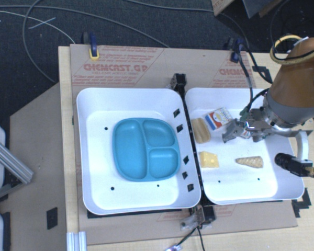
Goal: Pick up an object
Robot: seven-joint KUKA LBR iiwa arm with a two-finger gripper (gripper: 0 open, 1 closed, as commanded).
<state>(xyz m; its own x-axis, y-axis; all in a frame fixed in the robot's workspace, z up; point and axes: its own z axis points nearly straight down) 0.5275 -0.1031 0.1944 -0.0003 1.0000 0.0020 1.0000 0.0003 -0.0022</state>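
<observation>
My gripper hangs over the middle of the right bin, just right of a small white carton with red and blue print. A tan bread-like piece lies at the bin's left side. Below it sits a yellow cheese wedge. A pale cone-shaped piece lies below the gripper. Nothing shows held in the gripper. The grey arm with its orange band comes in from the right and hides the bin's far right part.
The left bin holds a blue divided plate. A black divider with clips runs between the bins. Cables trail across the dark floor behind the bench, and a black fitting sticks out at the right bin's right side.
</observation>
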